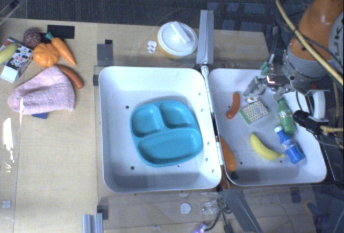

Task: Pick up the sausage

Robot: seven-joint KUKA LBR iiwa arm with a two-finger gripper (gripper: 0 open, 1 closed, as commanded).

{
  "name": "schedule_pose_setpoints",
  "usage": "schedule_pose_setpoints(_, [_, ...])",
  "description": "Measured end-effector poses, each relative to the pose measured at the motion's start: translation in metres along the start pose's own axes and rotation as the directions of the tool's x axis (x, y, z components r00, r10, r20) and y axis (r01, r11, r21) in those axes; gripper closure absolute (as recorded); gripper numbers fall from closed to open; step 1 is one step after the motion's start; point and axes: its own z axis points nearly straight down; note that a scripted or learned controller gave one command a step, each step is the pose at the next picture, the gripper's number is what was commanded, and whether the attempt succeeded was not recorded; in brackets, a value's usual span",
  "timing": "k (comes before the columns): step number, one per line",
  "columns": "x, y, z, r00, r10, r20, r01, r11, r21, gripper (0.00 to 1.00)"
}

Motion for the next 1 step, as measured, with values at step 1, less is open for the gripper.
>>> schedule_pose_setpoints(1, [0.0144, 0.0567, 0.0796, 0.998, -0.056, 0.013, 0.057, 0.997, -0.057, 0.0])
